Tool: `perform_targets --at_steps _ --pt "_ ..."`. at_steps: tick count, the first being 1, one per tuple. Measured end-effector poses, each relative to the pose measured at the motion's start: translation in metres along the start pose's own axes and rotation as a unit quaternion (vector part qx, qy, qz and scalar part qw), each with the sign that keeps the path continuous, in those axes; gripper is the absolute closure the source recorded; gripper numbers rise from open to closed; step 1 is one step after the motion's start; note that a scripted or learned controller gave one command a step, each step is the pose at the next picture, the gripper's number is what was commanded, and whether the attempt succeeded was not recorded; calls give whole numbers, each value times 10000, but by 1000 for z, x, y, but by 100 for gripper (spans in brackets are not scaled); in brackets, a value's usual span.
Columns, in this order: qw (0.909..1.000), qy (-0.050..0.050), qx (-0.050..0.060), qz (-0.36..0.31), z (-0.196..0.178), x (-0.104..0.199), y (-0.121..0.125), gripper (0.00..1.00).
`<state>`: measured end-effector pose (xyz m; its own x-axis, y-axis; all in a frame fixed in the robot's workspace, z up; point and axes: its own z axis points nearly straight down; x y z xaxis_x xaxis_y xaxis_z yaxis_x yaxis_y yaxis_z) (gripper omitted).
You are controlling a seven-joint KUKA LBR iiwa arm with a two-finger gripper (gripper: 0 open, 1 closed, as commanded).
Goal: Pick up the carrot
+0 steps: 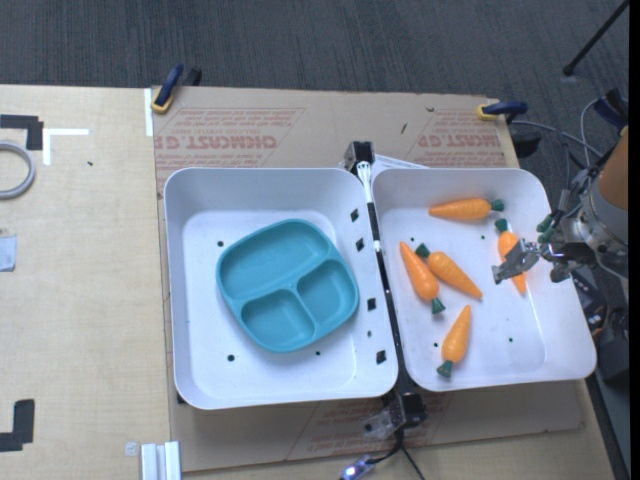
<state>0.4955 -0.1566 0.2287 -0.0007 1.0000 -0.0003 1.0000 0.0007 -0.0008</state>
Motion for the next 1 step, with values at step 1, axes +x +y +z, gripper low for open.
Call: perform_targets --at_steps 1 --pt "10000 4 6 11 134 63 -18 0"
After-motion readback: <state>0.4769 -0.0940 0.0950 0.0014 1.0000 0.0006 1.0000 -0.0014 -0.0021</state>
